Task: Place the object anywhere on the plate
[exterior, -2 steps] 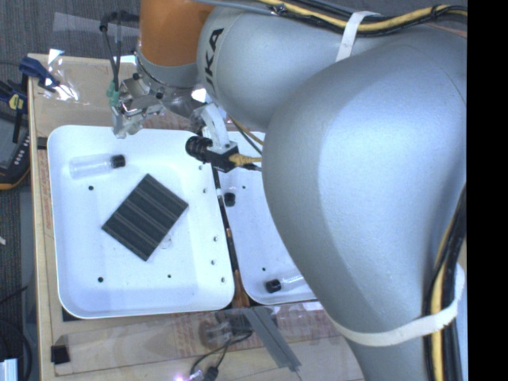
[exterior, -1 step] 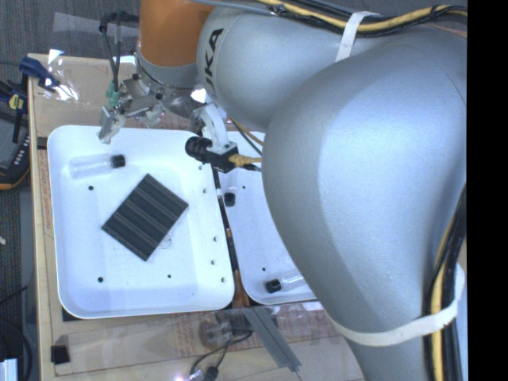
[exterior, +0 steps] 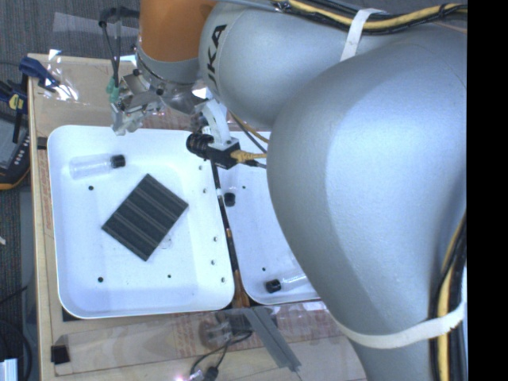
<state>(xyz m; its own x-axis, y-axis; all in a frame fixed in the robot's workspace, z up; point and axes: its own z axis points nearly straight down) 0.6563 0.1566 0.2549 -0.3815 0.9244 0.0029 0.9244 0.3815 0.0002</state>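
From the camera above the desk [exterior: 119, 348], the grey KUKA arm [exterior: 357, 173] with its orange band [exterior: 171, 18] covers most of the right half, and its gripper [exterior: 127, 113] sits over the far edge of the left bin [exterior: 71, 292], near that bin's far-left corner. Whether the fingers are wide or narrow I cannot tell: the tool is small, partly lost in cables and brackets, and nothing is visible between them, so I judge it to be carrying nothing.

The likely object of the task is a clear vial with a dark cap [exterior: 94, 165], lying on its side in the far-left part of the left bin. Its long axis runs roughly left to right in the view, cap toward the right. It lies just nearer the camera than the gripper and slightly to the left, close but apart from it.

The dark ribbed square plate [exterior: 145, 216] lies flat near the middle of the same bin, turned like a diamond, nearer the camera than the vial and to its right, not touching it.

A second small capped item [exterior: 274, 286] rests in the right bin [exterior: 250, 236], mostly under the arm.

The coming move, as I judge it, turns on a short drop toward the vial, with the fingers closing across its narrow width, not along its length.
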